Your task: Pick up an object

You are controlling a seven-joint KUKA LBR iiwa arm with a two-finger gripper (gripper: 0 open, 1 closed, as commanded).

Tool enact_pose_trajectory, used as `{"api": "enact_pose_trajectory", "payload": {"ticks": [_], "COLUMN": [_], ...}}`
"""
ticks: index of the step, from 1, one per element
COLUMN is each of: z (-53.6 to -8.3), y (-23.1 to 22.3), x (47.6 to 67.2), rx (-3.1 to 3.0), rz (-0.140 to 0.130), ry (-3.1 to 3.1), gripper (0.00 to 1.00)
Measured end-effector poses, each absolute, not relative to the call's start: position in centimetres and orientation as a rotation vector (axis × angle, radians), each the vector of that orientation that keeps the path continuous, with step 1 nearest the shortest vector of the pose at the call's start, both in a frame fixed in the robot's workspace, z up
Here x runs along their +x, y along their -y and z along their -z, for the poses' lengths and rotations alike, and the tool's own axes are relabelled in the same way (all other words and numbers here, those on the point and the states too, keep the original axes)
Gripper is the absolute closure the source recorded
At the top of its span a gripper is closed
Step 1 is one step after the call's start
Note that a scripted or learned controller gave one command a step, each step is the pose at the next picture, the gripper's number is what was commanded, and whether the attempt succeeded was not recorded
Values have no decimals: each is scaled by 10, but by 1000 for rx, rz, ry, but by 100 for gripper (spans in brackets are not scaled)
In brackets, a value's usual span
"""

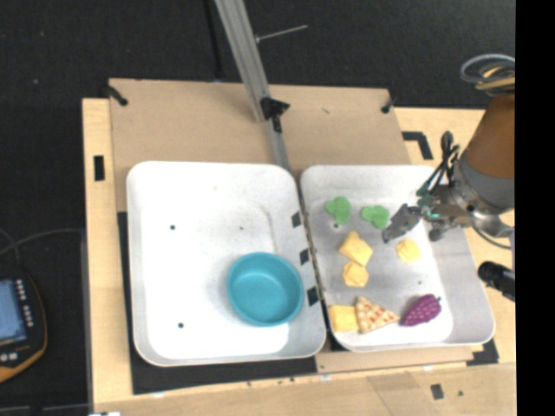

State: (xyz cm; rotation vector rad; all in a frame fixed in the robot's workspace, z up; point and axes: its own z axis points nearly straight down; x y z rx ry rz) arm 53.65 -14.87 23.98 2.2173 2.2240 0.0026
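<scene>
Arm: grey, orange band [494, 141] above the wrist, entering from the right edge of the camera view and leaning over the upper right part of the right bin [364, 180]. Wrist tilted down and to the left.

Gripper [414, 219]: dark, two fingers pointing left and down, above the bin's upper middle. Whether the fingers are apart or together cannot be told from this angle; nothing is seen between them.

Right bin, contents:
- green piece [337, 208], upper left, lying flat.
- second green piece [375, 216], just beside the first, close to the left of the gripper.
- small yellow piece [408, 250], just below the gripper, apart from it.
- yellow block [355, 249], centre left.
- smaller yellow block [354, 274], just below the former, near or touching it.
- yellow wedge [342, 318], at the bottom left.
- pizza slice [375, 315], spotted, touching the wedge on its right.
- purple grape bunch [421, 309], lower right, just beside the slice.

Left bin [173, 189]: one blue bowl [264, 288], upright, in the lower right corner.

Desk [100, 232]: tan board bearing both bins side by side. A grey metal pole [243, 46] slants up from behind the bins.
</scene>
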Motion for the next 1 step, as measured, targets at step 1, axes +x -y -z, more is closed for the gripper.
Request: {"api": "enact_pose_trajectory", "payload": {"ticks": [1], "z": [-240], "y": [149], "x": [537], "rx": [2218], "rz": [-3], "ry": [-2222], "gripper": [0]}}
